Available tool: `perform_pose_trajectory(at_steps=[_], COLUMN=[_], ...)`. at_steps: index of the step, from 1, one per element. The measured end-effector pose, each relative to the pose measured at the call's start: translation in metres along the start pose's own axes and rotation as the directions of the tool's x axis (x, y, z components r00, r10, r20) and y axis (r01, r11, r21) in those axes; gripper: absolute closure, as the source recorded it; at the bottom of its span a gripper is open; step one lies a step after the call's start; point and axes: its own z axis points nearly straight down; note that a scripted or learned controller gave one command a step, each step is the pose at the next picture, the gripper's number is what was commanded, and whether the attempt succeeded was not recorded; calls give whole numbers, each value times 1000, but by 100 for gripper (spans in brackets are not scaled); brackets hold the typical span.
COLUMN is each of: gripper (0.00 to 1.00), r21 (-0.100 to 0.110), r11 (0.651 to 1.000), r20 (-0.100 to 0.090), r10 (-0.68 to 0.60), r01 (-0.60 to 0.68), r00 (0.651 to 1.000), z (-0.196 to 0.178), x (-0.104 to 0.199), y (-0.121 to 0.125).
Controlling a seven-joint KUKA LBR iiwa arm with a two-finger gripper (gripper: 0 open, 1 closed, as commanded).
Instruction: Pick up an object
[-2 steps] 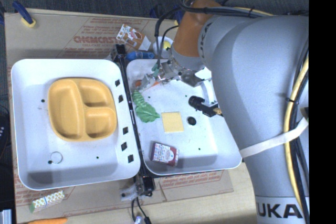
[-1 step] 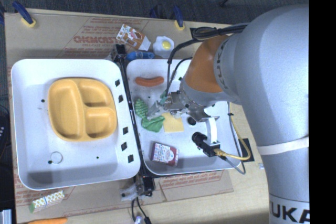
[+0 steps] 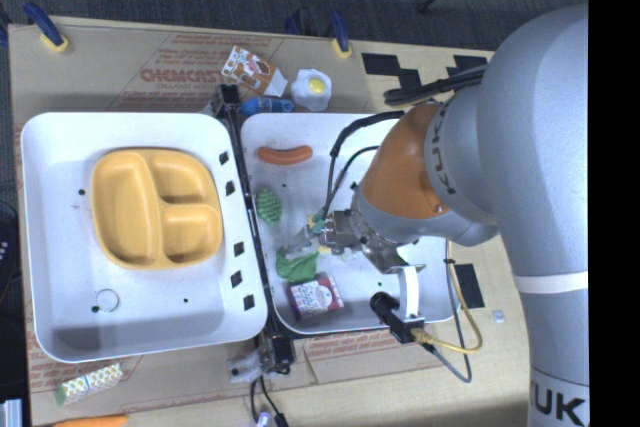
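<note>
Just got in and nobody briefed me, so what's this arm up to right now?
The grey arm reaches into the right bin, its gripper low over the middle, close to a green item. Nothing visibly sits between its fingers, so no pick shows yet. A hot dog, a green ridged piece and a dark red packet also lie in that bin. The left bin holds a yellow divided tray.

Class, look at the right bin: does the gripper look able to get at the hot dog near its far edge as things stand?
Probably yes. The hot dog lies alone on bare bin floor, apart from the green items, with nothing on top of it; the gripper sits in the same bin.
</note>
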Motion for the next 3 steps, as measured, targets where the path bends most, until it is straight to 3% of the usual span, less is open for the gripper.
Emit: perform_pose_trajectory(at_steps=[1, 2, 3], gripper=[0, 100, 0], r21=[2, 0, 0], r11=[969, 968, 968], r20=[-2, -2, -2], r10=[-249, -252, -252], r01=[249, 252, 252], r00=[969, 968, 968], z=[1, -10, -10], x=[15, 15, 15], y=[-9, -7, -7])
